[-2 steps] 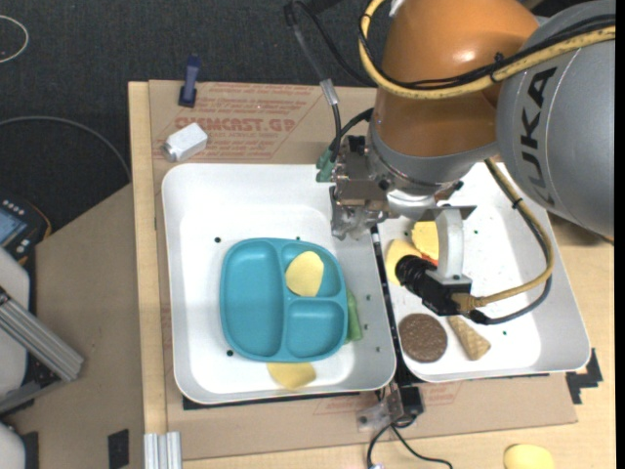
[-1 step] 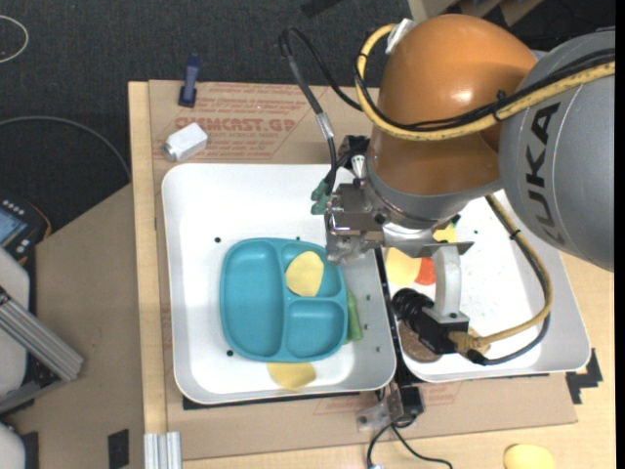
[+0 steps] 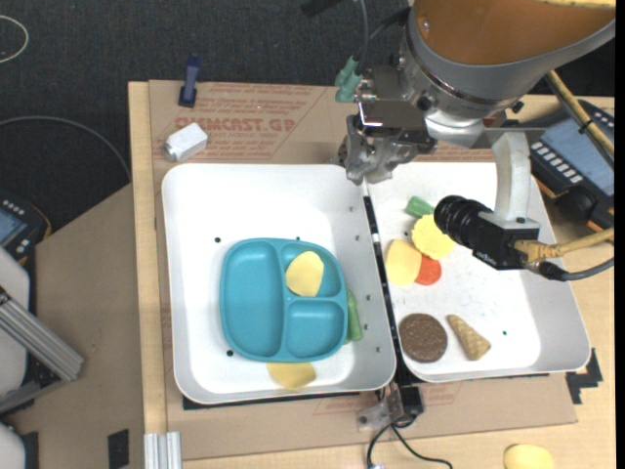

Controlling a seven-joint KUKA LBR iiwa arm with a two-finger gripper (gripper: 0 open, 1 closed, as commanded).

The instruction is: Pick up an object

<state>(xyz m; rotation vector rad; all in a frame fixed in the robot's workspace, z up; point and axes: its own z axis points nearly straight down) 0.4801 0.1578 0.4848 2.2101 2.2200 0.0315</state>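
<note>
A: Where is the gripper?

B: Over the far rim where the two bins meet, hanging from the grey arm. It looks bare, but whether it stands spread or closed I cannot tell from above.

A: What is nearest to pick?

B: In the right bin, near its far left corner, a small green piece, a yellow round, a yellow lump and a red piece, crowded and touching. Toward the near edge, a brown ridged disc and a tan cone, slightly apart.

A: How would they handle?

B: Probably light, smooth plastic toy food, likely stiff and slippery. I would take the cone across its middle.

A: And the left bin?

B: A glossy blue divided plate carrying a yellow piece; another yellow piece lies by the near edge.
</note>
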